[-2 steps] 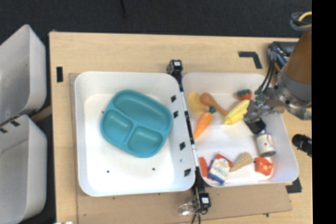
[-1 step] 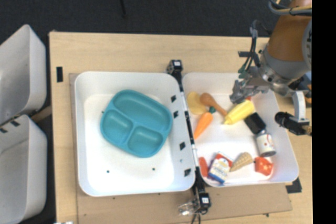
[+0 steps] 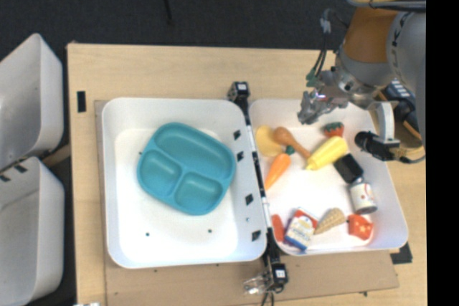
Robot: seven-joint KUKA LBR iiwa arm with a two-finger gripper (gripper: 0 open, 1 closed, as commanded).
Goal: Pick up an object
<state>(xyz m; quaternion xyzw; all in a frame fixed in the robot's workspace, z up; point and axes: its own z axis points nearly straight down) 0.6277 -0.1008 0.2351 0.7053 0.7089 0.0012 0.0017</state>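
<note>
— So, where is the two-finger gripper point(image 3: 313, 111) sitting right now?

— It is hanging over the far end of the right-hand shallow white bin point(image 3: 391, 215), just inside its back wall. Whether its fingers are apart or together, I cannot tell; they are reading as one dark cluster from this slanted camera.

— Is it carrying anything?

— Nothing is showing between the fingers, so I am judging the pick as not yet made.

— What is lying closest?

— A small red-and-green toy vegetable point(image 3: 333, 129) is lying just beside it, then a yellow plastic corn cob point(image 3: 327, 153) and a tan drumstick-shaped toy point(image 3: 290, 140). An orange plastic carrot point(image 3: 277, 168) is lying nearer the divider between the bins.

— Which would you be going for?

— Probably the corn cob: it is looking the plumpest and least crowded. I would be lining the fingers up across its narrow width, then coming straight down, since the black block point(image 3: 348, 168) is touching its lower end.

— And the left bin?

— It is bearing a teal sectioned plastic plate point(image 3: 186, 167), well apart from the arm.
</note>
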